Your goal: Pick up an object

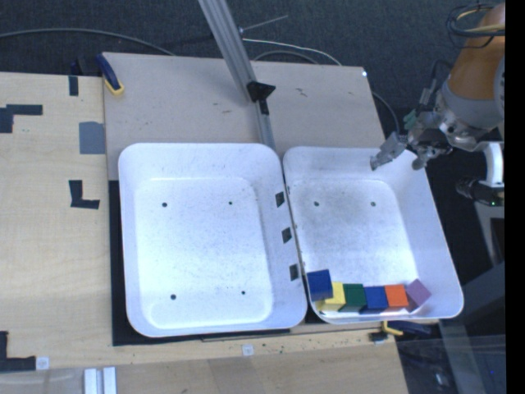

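The left bin (201,236) lies beside the right bin (369,228), their inner rims touching along the middle, with small black clips down that seam. A grey metal rail (230,43) slants from the far edge down toward the bins' far corners.

Along the near edge of the right bin sits a row of blocks, packed close together. From the left: a blue block (319,283) resting a little farther in, a yellow block (333,300) just under it, then a green block (353,296), a second blue block (376,299), an orange block (396,296), and a purple block (417,291) tilted at the near right corner.

The gripper (399,151) hangs over the far right corner of the right bin, above its rim. How wide it stands I cannot tell; the tip is small and blurred. Nothing can be seen held in it.

The arm (472,89) comes in from the right, its orange band high at the far right, the wrist bent down and leftward toward the bin.

The blocks are well apart from the gripper, at the opposite, near side of the same bin.
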Motion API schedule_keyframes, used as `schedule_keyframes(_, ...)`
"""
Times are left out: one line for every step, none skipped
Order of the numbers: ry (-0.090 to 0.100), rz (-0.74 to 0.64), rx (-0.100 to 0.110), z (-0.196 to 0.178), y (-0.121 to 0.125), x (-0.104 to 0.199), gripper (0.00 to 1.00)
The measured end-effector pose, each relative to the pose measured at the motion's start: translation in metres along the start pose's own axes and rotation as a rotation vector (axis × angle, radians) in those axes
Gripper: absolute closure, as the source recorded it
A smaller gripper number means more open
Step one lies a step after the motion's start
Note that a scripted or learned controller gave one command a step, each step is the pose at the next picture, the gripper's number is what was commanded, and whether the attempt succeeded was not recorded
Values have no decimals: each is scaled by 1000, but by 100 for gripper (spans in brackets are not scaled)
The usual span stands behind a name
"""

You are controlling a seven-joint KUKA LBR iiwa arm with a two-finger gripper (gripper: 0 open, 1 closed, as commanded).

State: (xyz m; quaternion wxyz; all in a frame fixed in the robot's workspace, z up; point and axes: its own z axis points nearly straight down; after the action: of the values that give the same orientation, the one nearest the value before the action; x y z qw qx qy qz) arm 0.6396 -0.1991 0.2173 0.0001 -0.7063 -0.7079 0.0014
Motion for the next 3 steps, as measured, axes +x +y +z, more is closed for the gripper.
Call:
schedule_keyframes(1,-3,-11,-147,-15,63,0)
schedule_keyframes(1,-2,1,-98,21,95,0)
schedule_keyframes(1,4,8,10,17,45,0)
